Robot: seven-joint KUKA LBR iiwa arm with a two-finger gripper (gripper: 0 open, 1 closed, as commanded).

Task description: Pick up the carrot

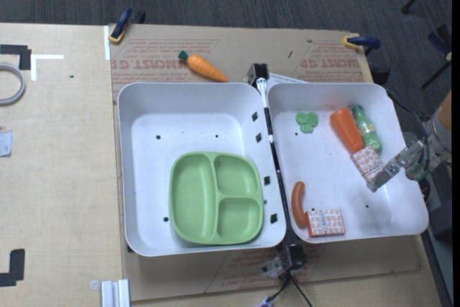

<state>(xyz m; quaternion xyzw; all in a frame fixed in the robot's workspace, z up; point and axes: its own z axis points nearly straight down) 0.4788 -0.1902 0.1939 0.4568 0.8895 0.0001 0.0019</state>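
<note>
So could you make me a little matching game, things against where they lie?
Things:
1. carrot
2. green divided plate
3. sausage
4. green bottle

Places:
A. in the left bin
B. on the cardboard behind the bins
C. right bin, far side
D. right bin, near its front left corner

Pairs: 1-B, 2-A, 3-D, 4-C
</note>
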